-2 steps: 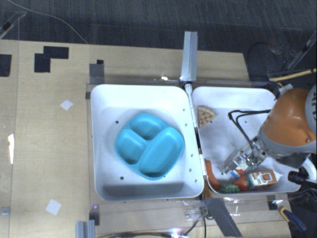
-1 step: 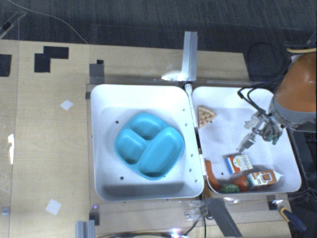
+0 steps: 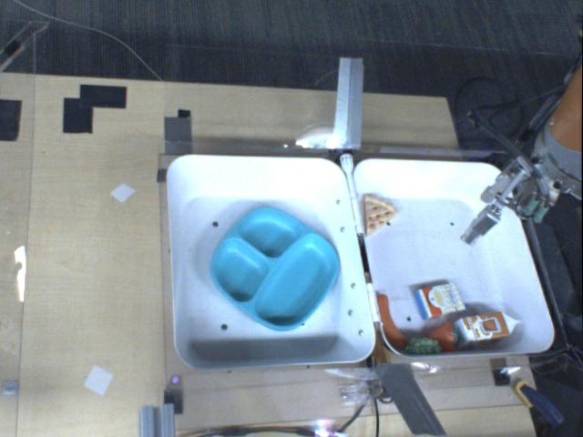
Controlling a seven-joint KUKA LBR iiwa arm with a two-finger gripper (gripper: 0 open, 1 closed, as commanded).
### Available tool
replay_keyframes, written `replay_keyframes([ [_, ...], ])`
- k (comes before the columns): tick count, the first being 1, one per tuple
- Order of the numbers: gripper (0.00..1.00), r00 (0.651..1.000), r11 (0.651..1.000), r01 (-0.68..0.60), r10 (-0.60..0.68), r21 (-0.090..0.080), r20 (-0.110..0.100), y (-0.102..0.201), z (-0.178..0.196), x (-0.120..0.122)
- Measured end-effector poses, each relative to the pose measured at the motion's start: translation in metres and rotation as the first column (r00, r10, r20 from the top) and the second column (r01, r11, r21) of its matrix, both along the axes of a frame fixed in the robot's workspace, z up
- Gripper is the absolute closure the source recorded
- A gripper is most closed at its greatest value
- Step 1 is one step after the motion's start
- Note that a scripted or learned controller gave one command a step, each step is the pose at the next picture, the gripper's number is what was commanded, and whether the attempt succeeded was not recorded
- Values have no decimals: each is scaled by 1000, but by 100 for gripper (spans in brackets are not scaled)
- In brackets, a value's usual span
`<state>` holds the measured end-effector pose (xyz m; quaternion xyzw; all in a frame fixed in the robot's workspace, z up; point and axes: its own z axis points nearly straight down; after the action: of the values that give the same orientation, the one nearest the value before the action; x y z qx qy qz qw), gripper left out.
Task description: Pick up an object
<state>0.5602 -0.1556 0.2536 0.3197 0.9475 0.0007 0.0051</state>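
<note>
Pale wood counter (image 3: 82, 271) carries two glossy white bins. Left bin (image 3: 196, 335) holds a smooth blue divided tray (image 3: 275, 267). Right bin (image 3: 510, 176) has a waffle wedge (image 3: 378, 212), small cartons (image 3: 441, 298) and vegetables. Gripper (image 3: 480, 227) hovers above, fingers together, gripping nothing; picking seems not yet done.
</note>
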Motion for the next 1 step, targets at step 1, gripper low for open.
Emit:
replay_keyframes([
  [1,0,997,997,-75,75,1,-5,12,-135,-34],
])
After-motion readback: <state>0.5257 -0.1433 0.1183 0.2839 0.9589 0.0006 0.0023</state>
